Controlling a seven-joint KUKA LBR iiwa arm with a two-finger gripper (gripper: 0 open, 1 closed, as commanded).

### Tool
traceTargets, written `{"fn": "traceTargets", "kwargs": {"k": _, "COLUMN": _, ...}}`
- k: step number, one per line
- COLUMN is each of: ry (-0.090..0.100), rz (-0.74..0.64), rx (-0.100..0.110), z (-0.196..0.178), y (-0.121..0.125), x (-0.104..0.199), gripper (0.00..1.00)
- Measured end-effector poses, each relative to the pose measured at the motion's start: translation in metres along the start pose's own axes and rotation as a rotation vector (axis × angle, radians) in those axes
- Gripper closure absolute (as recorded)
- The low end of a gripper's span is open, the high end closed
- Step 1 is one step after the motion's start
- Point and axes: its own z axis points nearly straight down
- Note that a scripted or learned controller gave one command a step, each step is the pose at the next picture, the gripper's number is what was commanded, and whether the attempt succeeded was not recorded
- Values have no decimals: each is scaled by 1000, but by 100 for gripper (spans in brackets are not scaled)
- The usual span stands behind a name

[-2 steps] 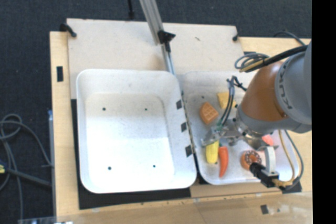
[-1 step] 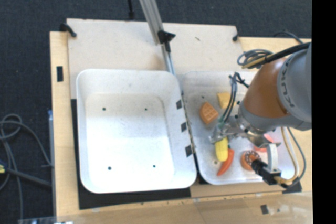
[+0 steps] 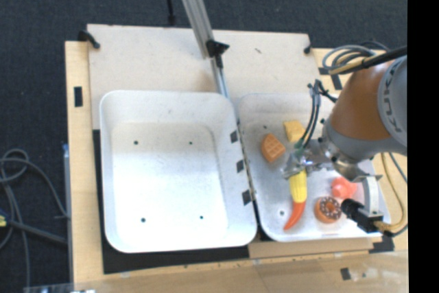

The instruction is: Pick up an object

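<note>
1. Camera view puts the arm [image 3: 367, 116] over the right bin [image 3: 264, 106], reaching in from the right, and I take that bin as my landmark for everything below.
2. I see the tool [image 3: 300, 165] low near the bin's middle, right at the top end of the corn cob [image 3: 298, 187]. Whether it is released or clenched I cannot tell; the wrist hides that part.
3. Progress, as I judge it: nothing is lifted. The corn lies flat on the bin floor, so the pick is at the approach or closing stage, with grasp and lift to do.
4. Counting inside the right bin: one yellow corn cob, with one orange-red pepper [image 3: 293, 217] touching its lower end, towards the bin's near edge.
5. One waffle-like brown piece [image 3: 272, 147] sits left of the tool, one pale yellow block [image 3: 294, 130] just behind it towards the far wall.
6. One chocolate doughnut [image 3: 328, 209] rests near the bin's front right, and one pink-red item [image 3: 343, 186] beside it, partly under the arm, so I can't name it.
7. Bins: two. The left bin [image 3: 110, 147] sits beside my landmark on the desk [image 3: 151, 58].
</note>
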Motion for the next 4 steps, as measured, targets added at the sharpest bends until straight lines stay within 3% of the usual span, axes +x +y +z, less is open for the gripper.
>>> {"fn": "traceTargets", "kwargs": {"k": 2, "ry": -1, "rz": 0, "rx": -2, "z": -108, "y": 1, "x": -2, "gripper": 100}}
{"fn": "traceTargets", "kwargs": {"k": 4, "ry": 2, "rz": -3, "rx": 7, "z": -79, "y": 46, "x": 99, "gripper": 100}}
